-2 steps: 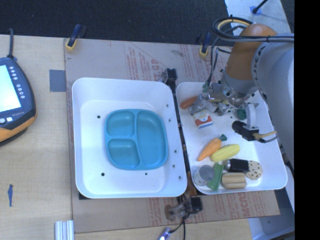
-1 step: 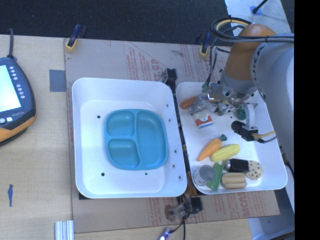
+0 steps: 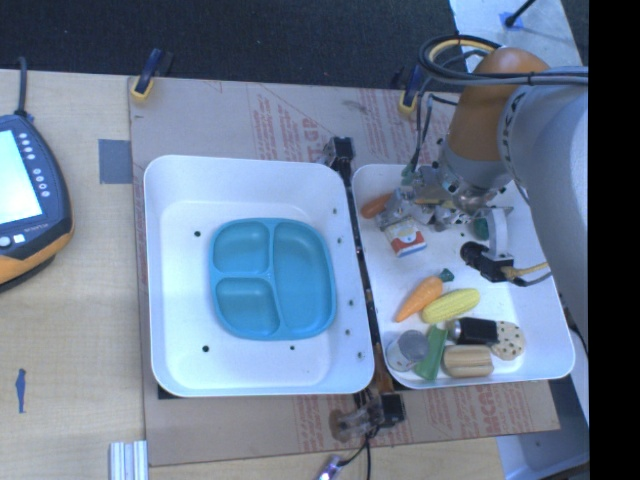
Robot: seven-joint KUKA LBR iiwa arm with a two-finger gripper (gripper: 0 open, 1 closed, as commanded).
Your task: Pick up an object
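Observation:
My gripper (image 3: 415, 206) hangs low over the far part of the right bin (image 3: 545, 313), under the grey wrist with its orange band. Just below it on the bin floor lies a small white carton (image 3: 406, 239) with red and blue print. An orange piece (image 3: 374, 206) lies right beside the gripper on its left. Nothing shows as held. Nearer the front lie a carrot (image 3: 418, 297), a yellow corn cob (image 3: 451, 305), a black block (image 3: 479, 329), a speckled cookie (image 3: 509, 340), a tan bread roll (image 3: 467, 361), a green stick (image 3: 435, 353) and a grey disc (image 3: 406, 348).
The left bin (image 3: 175, 268) holds a blue divided plate (image 3: 272, 277). A tablet device (image 3: 25, 193) lies at the bench's far left. A small green item (image 3: 481, 228) sits by the wrist on the right. Clamps grip the board's edges.

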